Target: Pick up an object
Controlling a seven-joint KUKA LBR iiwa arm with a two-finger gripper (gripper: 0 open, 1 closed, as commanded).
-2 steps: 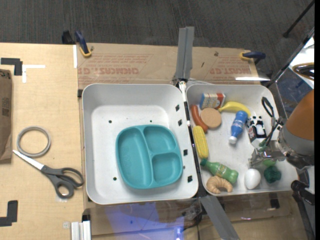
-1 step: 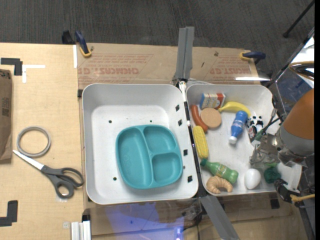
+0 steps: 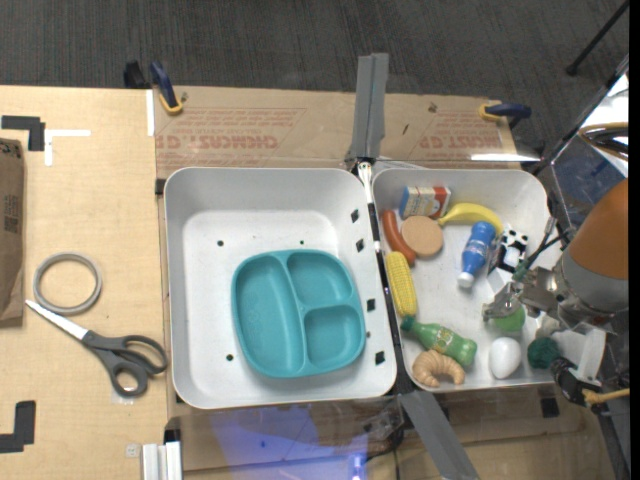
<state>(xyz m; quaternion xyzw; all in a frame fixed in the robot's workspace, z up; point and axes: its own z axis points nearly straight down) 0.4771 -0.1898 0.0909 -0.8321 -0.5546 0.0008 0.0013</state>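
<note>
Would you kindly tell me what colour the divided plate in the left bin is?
The divided plate is teal, seen clearly in the camera view.

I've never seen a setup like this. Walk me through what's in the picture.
One camera looks down at a slant on a bench. The grey arm with the orange band, coming in from the right, is a robot; its gripper hangs over the right bin, by a small green object. That bin holds toy food: a banana, corn cob, green bottle, croissant, white egg, blue bottle. The left bin holds a teal divided plate. Scissors and a tape roll lie outside.
</note>
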